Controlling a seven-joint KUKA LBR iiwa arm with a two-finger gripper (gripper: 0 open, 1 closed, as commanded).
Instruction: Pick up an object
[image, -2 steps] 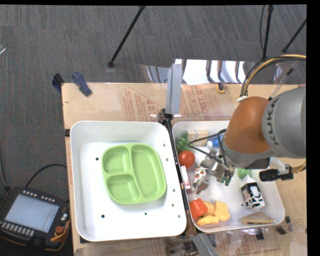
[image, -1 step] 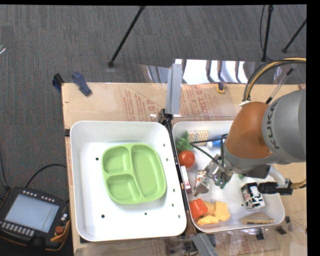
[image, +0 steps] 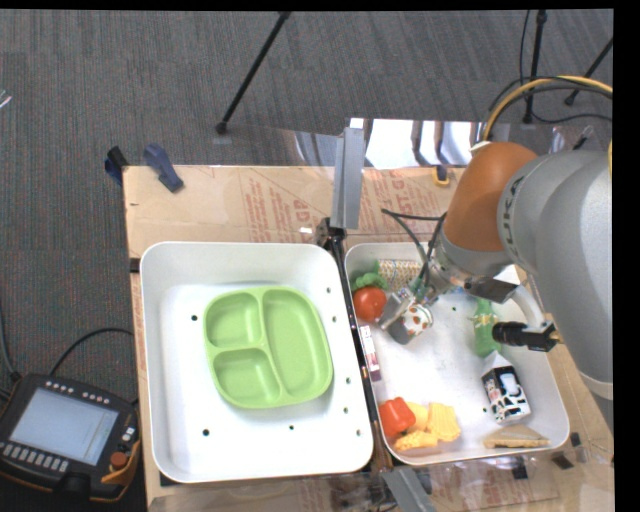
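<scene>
Sitting in the left bin (image: 160, 300), a green divided plate (image: 268, 346) lies flat near the middle of the frame, its three compartments facing up. The right bin (image: 555, 395) holds the clutter: a red tomato (image: 369, 302) with green leaves above it against the upper left wall, a red pepper (image: 396, 414) touching yellow pieces (image: 436, 424) at the lower left, a small black-and-white carton (image: 506, 394) lower right, a flat cracker-like piece (image: 517, 438) below the carton, and a green item (image: 485, 330) right of centre. The grey arm enters from the right of the frame, its orange band high, the wrist bent down and leftward, so the jaws (image: 408, 322) hang just right of the tomato. I cannot tell whether they are open or closed; a small brown-and-white object (image: 417, 320) sits at their tip.
</scene>
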